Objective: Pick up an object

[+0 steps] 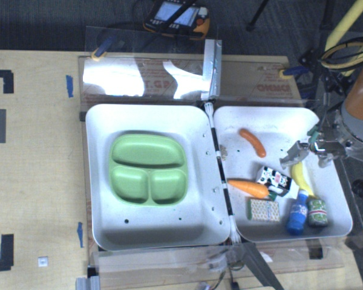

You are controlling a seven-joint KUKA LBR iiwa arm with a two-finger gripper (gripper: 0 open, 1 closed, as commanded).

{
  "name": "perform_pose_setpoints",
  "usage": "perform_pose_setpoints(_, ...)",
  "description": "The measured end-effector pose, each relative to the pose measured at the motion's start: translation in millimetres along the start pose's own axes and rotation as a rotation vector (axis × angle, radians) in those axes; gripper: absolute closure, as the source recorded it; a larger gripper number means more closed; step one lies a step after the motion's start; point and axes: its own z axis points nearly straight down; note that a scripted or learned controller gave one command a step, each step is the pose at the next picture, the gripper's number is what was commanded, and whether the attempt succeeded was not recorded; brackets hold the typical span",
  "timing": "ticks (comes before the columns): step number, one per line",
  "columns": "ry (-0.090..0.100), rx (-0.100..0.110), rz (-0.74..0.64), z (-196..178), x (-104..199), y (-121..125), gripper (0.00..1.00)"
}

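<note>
Banana (300,177) is lying in the right bin (339,222) just beneath the gripper (295,154), which is hovering with jaws apart and holding 0 objects, so the approach step is calling for a descent.

Grey metal arm (333,141), orange band (358,98), pale grey fingers (294,154).

The arm (357,110) is cut off by the right edge; the claw (297,153) partly hides the banana (300,177).

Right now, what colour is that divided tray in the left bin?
Light green, seen clearly in the camera view: the divided tray.
</note>
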Motion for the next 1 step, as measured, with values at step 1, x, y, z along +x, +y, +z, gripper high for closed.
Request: perform_pose_setpoints(1,-0.001,-0.004,-0.013,116.9,13.9,74.4,0.00)
